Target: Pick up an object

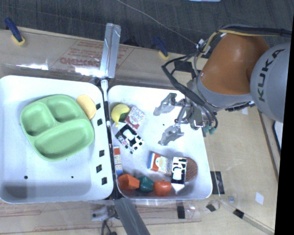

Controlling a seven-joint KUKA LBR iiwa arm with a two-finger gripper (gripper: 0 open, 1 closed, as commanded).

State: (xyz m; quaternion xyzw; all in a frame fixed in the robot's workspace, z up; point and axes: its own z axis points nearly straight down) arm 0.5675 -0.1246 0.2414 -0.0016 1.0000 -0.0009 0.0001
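My gripper (166, 120) hangs over the upper middle of the right bin (195, 182), its two grey fingers (164, 104) spread apart and open, with nothing between them. Below it lie a small carton with an orange and white label (159, 163) and a brown and black packet (183, 170). To its left are a yellow lemon-like fruit (119, 112), a red and white packet (134, 116) and a black and white patterned block (129, 138). Along the bin's front edge sit orange, green and red toy foods (142, 184).
The left bin (8, 179) holds a green divided plate (57, 125) and a yellow item (86, 104) by its right wall. A metal divider post (110, 47) stands between the bins at the back. The arm's orange band (233, 60) looms at the right.
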